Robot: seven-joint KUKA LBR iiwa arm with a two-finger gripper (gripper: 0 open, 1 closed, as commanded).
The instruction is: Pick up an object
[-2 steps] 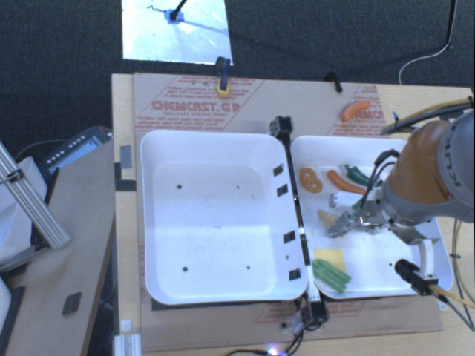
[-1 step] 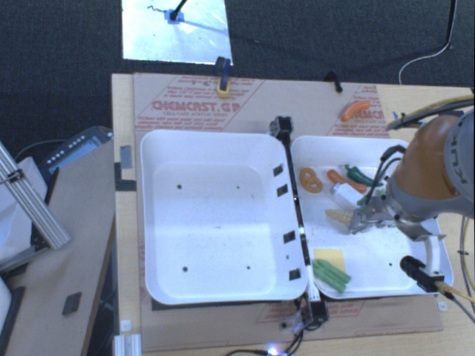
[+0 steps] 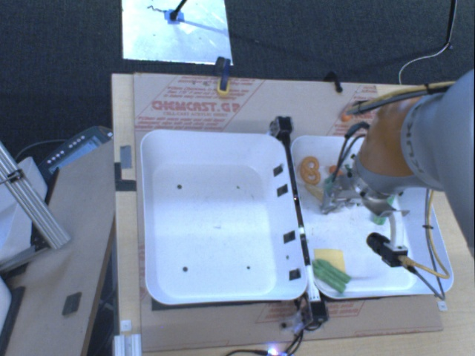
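My gripper [image 3: 332, 201] hangs low over the upper middle of the right bin [image 3: 360, 286], at the end of the grey arm with its orange band [image 3: 386, 143]. Just to its left lies an orange pretzel-shaped piece [image 3: 310, 170], close to the gripper but apart from it. A yellow flat block [image 3: 330, 259] and a green ridged object [image 3: 331, 274] lie near the bin's front left corner. A small green object [image 3: 380, 217] peeks out under the wrist on the right.
The left bin [image 3: 159, 199] sits beside the right one, with a black clip rail [image 3: 293, 199] between them. A black connector and yellow cable [image 3: 397, 254] hang off the arm over the right bin's right side. A shiny plate [image 3: 174, 21] lies behind the bench.
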